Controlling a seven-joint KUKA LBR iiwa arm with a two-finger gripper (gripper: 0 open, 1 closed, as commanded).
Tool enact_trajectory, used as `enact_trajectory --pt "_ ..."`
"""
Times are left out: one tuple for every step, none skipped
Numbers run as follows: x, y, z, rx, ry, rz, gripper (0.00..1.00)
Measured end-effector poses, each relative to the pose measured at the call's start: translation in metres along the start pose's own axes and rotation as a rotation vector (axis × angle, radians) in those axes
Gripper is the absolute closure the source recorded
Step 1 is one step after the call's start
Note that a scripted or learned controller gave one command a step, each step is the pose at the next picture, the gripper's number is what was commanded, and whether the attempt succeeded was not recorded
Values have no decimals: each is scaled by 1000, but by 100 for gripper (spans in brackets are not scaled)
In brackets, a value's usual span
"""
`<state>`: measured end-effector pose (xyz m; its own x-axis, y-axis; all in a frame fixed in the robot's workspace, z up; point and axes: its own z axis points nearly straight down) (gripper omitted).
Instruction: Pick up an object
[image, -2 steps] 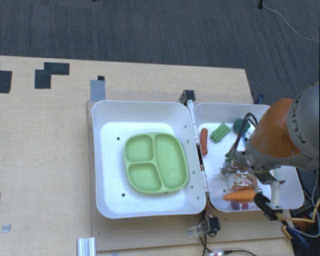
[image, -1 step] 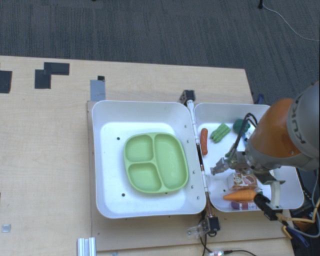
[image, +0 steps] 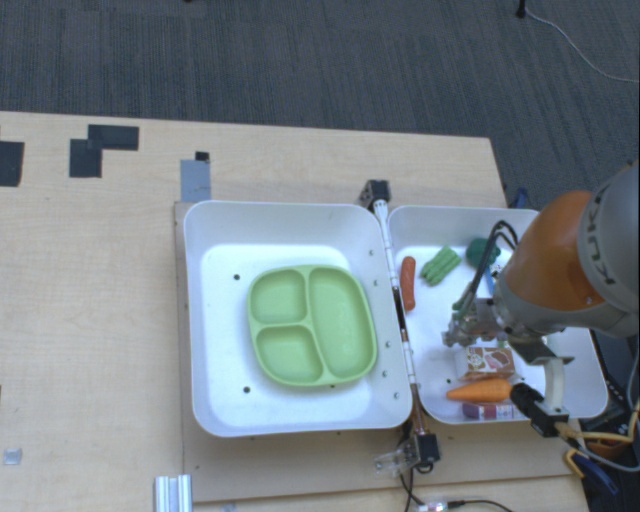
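Observation:
The right bin (image: 430, 225) holds several small items. A red sausage (image: 407, 283) lies by its left wall, with a light green pod (image: 440, 265) and a dark green piece (image: 477, 250) at the back. An orange carrot (image: 483, 391) lies at the front, and a brown-and-white packet (image: 490, 359) sits just behind it. My gripper (image: 466, 333) is low over the middle of this bin, just left of the packet and behind the carrot. The grey and orange arm (image: 560, 265) covers the bin's right half. Nothing can be seen held.
The left bin (image: 215, 330) contains a light green divided plate (image: 311, 325). A metal clamp (image: 376, 192) sits at the back between the bins. Cables and a connector (image: 420, 450) lie at the front edge. Dark tape patches (image: 100, 148) mark the bench at far left.

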<state>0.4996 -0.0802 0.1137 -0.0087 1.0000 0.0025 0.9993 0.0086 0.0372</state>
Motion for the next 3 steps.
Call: enact_trajectory --pt "0 0 0 0 0 0 0" --pt "1 2 -10 -4 0 -3 100" --pt "1 2 -10 -3 0 -2 0"
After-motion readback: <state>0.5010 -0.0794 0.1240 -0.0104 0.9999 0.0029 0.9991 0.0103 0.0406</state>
